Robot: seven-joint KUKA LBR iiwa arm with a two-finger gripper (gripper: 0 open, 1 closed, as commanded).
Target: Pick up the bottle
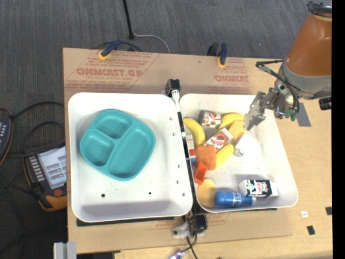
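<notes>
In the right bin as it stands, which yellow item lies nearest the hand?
The corn cob, lying just below the hand in the right bin. The banana lies farther left, by the divider.

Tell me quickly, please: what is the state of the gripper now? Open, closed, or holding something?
Gripper: cannot be told; it hangs over the right bin, apart from the blue bottle.
</notes>
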